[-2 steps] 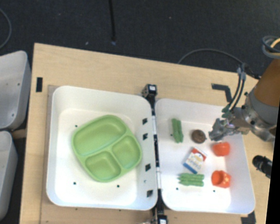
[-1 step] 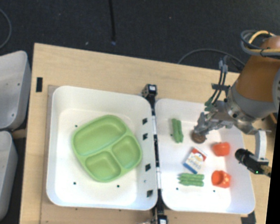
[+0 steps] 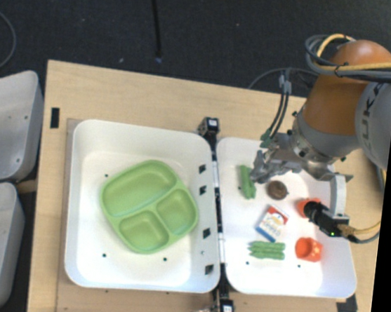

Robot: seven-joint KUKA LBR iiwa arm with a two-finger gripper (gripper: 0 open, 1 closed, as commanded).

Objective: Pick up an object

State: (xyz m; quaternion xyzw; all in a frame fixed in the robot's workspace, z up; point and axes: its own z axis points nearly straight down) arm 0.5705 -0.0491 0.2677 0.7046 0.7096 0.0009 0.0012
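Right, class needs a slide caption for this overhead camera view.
Gripper hovers over a green piece in the right bin; green tray sits left.

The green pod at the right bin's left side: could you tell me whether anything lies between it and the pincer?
Nothing visible does. The pincer hangs just right of the green pod, bare bin floor between them. The brown piece lies farther right, off that line.

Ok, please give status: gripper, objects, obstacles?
Gripper low in right bin, beside green piece. Nothing seen held. Brown ball close by.
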